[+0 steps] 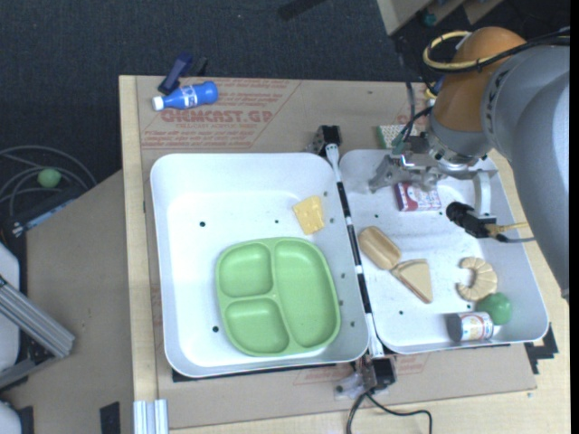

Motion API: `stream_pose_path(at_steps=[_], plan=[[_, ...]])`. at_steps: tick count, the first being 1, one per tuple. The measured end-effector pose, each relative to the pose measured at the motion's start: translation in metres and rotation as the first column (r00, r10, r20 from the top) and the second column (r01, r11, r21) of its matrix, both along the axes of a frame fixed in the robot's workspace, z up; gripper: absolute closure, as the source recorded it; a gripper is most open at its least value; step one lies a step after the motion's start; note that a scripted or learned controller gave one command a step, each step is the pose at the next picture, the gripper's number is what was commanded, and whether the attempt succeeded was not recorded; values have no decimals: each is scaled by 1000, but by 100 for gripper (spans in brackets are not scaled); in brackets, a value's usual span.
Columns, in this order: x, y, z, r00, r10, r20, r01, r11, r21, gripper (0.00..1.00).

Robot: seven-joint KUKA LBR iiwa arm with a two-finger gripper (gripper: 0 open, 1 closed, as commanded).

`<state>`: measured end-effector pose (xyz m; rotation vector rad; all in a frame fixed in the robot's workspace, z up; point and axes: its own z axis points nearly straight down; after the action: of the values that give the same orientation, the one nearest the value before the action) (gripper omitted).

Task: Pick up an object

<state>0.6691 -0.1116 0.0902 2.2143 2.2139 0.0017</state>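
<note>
My gripper (409, 172) hangs low over the far end of the right bin (517, 269). A small red and white box (418, 197) lies directly beneath and just in front of it, partly hidden by the gripper. Nearer the front of that bin lie a tan bread roll (379, 247), a tan wedge (415, 279), a croissant (476, 277), a green ball (497, 308) and a small jar on its side (469, 326). In the left bin (181, 242) sit a green divided plate (275, 294) and a yellow cheese slice (309, 213).
A blue and white bottle (188, 95) lies on the bench behind the left bin. The grey arm (534, 107) fills the upper right, over the right bin's far corner. A black clip (327, 137) sits where the bins meet.
</note>
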Motion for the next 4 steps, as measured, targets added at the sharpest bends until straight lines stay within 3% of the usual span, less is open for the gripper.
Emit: stream_pose_path(at_steps=[4], plan=[[0,11,0,1000,0,0,0,1000,0,0]])
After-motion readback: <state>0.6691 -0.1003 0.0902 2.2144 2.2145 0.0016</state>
